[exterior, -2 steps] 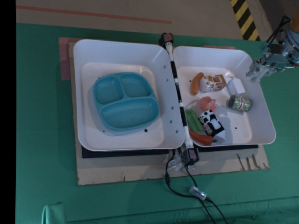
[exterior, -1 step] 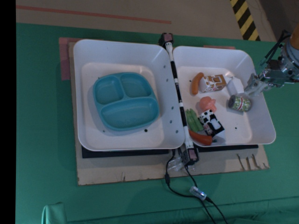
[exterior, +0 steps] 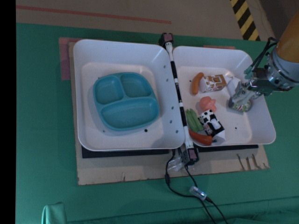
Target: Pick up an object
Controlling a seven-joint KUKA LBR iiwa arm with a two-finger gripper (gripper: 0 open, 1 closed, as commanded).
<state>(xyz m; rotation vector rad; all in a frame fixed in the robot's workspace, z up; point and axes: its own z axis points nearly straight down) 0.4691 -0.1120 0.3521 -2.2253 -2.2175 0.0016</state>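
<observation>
- Nearest you, a black cable (exterior: 194,190) with a small silver connector runs across the green bench cover (exterior: 42,125) and up to the foot of the divider between the bins
- You have one view, taken from above at a slant; both white bins sit on a cardboard sheet (exterior: 112,175)
- Your left bin (exterior: 122,50) carries a teal divided plate (exterior: 125,101) with three compartments, lying flat near the bin's middle
- Your right bin (exterior: 261,129) carries the loose items, grouped toward its left half
- An orange sausage-shaped piece (exterior: 197,83) lies at the upper left of that group, just beside a small brown-and-white carton (exterior: 215,82)
- A pink-orange toy (exterior: 207,102) sits below these, near the bin's middle
- A green pod-like piece (exterior: 191,118), a black-and-white cow-patterned carton (exterior: 212,124) and a red-orange piece (exterior: 202,137) lie close together along the bin's lower left edge, touching or nearly so
- Your gripper (exterior: 241,102) is low over the right part of the right bin, well apart from that group; the arm enters from the right edge
- A small speckled round object (exterior: 241,107) sits at the gripper's tip against the bin floor
- You should note that you cannot tell from this view how the tool stands, or whether that object is gripped
</observation>
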